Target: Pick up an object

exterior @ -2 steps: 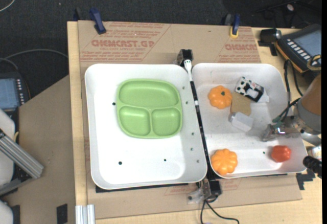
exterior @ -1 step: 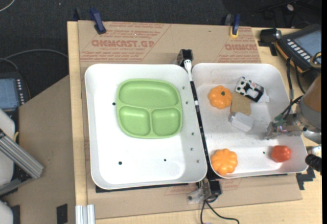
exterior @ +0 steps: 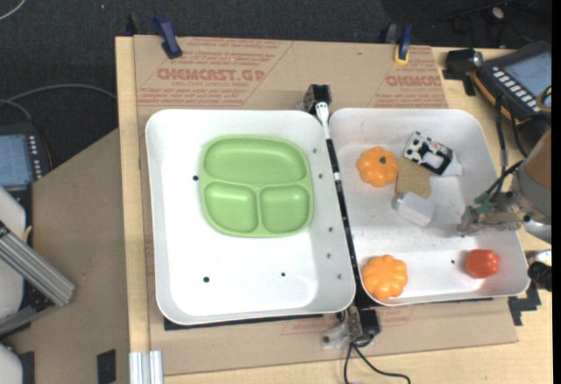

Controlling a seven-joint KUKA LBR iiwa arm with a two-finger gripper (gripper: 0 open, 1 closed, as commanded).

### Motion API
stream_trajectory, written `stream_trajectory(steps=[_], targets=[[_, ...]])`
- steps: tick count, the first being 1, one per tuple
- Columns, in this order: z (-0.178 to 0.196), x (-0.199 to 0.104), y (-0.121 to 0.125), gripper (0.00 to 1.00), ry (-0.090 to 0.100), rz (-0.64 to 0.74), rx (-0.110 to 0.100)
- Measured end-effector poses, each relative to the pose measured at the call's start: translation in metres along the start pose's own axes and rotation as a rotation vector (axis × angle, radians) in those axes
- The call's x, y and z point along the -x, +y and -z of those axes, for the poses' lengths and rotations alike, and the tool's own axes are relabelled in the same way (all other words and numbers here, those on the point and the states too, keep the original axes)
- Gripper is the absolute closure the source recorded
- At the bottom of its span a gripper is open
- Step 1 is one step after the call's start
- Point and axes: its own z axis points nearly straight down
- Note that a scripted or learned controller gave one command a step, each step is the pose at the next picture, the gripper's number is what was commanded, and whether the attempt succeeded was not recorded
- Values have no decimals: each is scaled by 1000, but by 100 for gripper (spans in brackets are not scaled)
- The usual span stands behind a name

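Observation:
The right bin (exterior: 456, 124) holds several small objects. Among them are an orange pumpkin (exterior: 377, 167) at the back left, a second orange pumpkin (exterior: 386, 276) at the front left, and a red tomato-like ball (exterior: 481, 263) at the front right. A black-and-white object (exterior: 427, 152) lies at the back, with a brown card piece (exterior: 414, 182) and a pale grey block (exterior: 414, 209) just in front of it. My gripper (exterior: 484, 216) is low at the bin's right side, just behind the red ball and right of the grey block. Nothing shows in its grasp.
The left bin (exterior: 175, 268) holds a green divided plate (exterior: 256, 184). A black rail (exterior: 337, 198) runs between the bins. The arm (exterior: 536, 189) enters over the right bin's right wall. A tablet-like device (exterior: 521, 80) lies at the bench's back right.

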Motion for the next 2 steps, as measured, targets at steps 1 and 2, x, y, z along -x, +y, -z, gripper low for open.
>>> stream_trajectory(steps=[1,2], targets=[[10,0,0,100,-2,0,2],[20,1,1,100,-3,-1,5]])
